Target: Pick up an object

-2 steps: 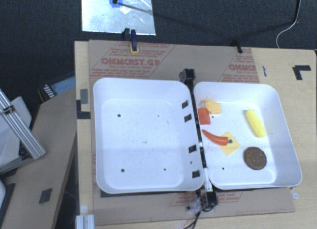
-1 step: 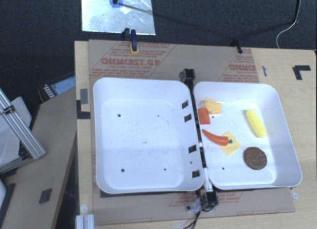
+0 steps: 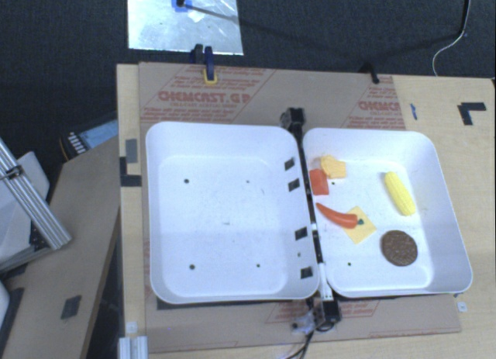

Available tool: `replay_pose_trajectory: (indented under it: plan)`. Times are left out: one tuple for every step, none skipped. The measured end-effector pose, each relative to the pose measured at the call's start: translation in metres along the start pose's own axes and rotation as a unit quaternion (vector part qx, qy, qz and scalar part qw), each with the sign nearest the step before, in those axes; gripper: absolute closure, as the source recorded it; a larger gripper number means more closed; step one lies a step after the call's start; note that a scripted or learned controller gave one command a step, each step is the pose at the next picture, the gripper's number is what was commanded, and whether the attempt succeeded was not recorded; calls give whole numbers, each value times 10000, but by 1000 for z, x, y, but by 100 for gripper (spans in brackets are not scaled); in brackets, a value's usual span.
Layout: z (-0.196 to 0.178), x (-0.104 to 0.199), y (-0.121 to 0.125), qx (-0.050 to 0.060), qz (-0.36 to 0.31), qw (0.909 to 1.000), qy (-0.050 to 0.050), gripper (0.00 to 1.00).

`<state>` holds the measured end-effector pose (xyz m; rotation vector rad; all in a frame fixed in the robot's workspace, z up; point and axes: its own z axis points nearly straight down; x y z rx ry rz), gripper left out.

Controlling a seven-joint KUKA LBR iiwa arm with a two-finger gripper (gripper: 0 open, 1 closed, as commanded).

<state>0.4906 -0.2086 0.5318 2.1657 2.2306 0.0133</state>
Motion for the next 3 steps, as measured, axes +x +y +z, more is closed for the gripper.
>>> replay_pose_trajectory:
  plan:
    - [0,0,0,4,0,10000,3,0]
    - [-11,-1,1,-20,-18,10000,-11,100]
    - [-23,-1,1,-39,-36,10000,-24,100]
